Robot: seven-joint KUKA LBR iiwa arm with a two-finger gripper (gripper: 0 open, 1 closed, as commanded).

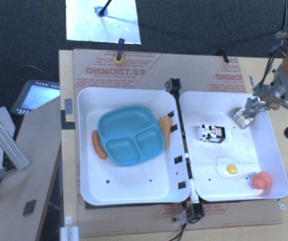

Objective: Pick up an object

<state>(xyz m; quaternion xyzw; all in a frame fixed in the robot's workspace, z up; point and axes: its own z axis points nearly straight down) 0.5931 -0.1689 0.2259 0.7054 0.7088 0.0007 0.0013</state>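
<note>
Here, in the camera view, the gripper (244, 115) hangs over the right bin's (273, 149) far right part; whether it is parted or closed I cannot tell, and nothing shows between its tips. Left of it and nearer lies a black-and-white carton (211, 133). Nearer still lie a fried egg (229, 168) and a pink ball (261, 180). Far to its left, in the left bin (129, 194), sit a blue divided plate (131, 135), a sausage (99, 144) and a carrot (165, 129).

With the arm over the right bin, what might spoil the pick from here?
The tool sits near the right bin's far wall, away from the items; a descent here would likely grab nothing. The fried egg lies flat, so it may slip. The pink ball sits by the bin's corner, where the wall may block access.
</note>
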